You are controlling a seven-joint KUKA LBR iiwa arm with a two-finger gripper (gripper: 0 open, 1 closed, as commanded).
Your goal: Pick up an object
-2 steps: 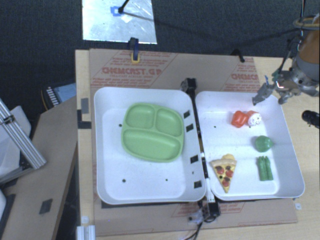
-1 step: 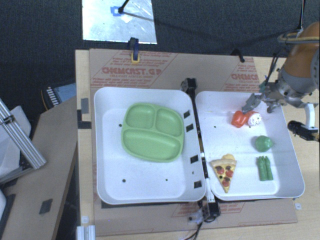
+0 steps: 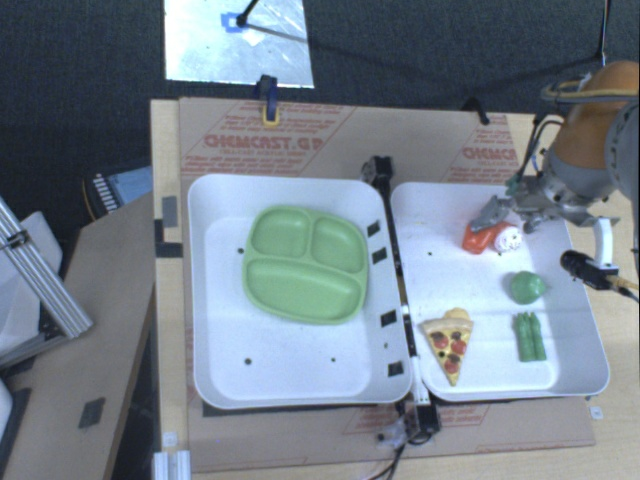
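lower right of the frame, nearest the camera: a toy pizza slice [image 3: 449, 342] lies flat on the floor of the right bin [image 3: 440, 258], its tip pointing toward the bottom edge. just right of it, apart from it, lies a bundle of green stalks [image 3: 529, 335], aligned roughly top to bottom. above the stalks, close but not touching, sits a green ball [image 3: 526, 287].

left half of the frame: the left bin [image 3: 215, 268] holds a green divided plate [image 3: 304, 264] with three compartments, lying flat near the bin's centre. the two bins meet along a dark seam running down the middle of the frame.

middle right, farther back: my claw [image 3: 508, 211] hangs low over the upper part of the right bin, reaching in from the right edge, with my grey arm and its orange band [image 3: 590, 133] behind it. directly beneath the claw, and touching or nearly touching its tip, lies a red and white toy [image 3: 490, 238]. i cannot tell whether my fingers are apart or together, nor whether the toy is between them.

top of the frame, farthest: both bins rest on a brown printed board [image 3: 300, 133]. beyond it, a shiny grey sheet [image 3: 235, 28] lies on dark carpet at upper left.
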